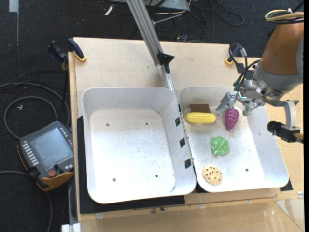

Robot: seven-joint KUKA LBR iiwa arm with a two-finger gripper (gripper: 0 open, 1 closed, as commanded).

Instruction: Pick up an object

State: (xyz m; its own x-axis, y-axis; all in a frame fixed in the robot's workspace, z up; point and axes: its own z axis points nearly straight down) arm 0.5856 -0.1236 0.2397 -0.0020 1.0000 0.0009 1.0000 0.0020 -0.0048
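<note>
The wooden surface (130, 66) carries two white bins side by side, the left bin (128, 144) bare and the right bin (263, 158) holding all the toy food, presumably so a pick can be carried across. The arm (285, 52) leans in from the right, its gripper (236, 105) spread wide and holding nothing, poised just over the purple grapes (231, 118), likely the target. Around them lie corn (201, 117) against a brown block (199, 108), lettuce (220, 145) and a cookie (212, 174).

Two white bins (130, 98), one corn cob (201, 117), grape bunch (231, 118), lettuce leaf (220, 145), cookie (212, 174), brown block (199, 108)
</note>
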